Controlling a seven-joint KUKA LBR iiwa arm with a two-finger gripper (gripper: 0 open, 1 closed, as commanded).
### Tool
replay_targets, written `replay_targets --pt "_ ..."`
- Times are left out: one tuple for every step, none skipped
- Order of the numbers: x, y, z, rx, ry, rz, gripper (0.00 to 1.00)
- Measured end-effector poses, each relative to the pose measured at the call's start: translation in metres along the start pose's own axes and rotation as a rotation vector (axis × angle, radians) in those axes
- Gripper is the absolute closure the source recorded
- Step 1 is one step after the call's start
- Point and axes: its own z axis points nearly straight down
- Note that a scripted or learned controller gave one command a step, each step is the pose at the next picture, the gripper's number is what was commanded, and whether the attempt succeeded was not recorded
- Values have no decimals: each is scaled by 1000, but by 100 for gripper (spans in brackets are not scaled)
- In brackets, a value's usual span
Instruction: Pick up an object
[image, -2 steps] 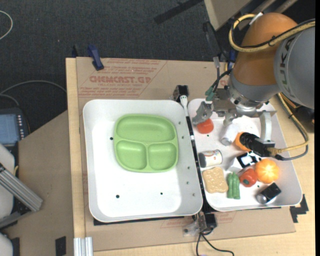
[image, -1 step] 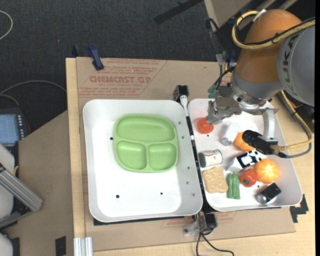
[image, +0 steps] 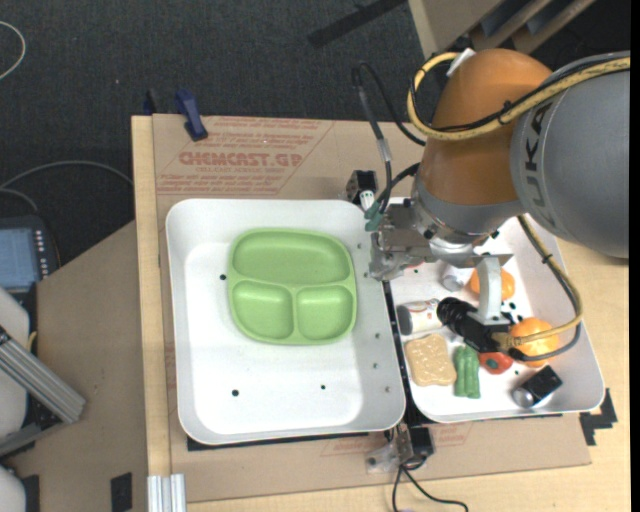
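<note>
My gripper (image: 405, 250) hangs under the orange band of the arm, over the far left corner of the right bin (image: 575, 350), close to the wall between the two bins. Below it in that bin lie a small white tube with a dark end (image: 418, 317), a tan cracker-shaped piece (image: 430, 360), a green pickle-shaped piece (image: 467, 372) and a small red piece (image: 493, 362). An orange fruit (image: 537, 337) and a dark block (image: 538, 387) lie toward the right corner. Another orange piece (image: 500, 283) is partly hidden by the wrist.
The left bin (image: 200, 330) holds a green divided plate (image: 293, 285). A blue clip (image: 190, 115) lies on the cardboard sheet behind the bins. The big grey arm covers the far right part of the right bin.
</note>
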Motion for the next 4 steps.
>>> replay_targets --pt "61 -25 1 0 -1 0 100" --pt "36 -55 -137 -20 0 7 100" --pt "110 -60 -159 -10 -1 0 100" --pt "159 -60 -271 -19 4 0 100"
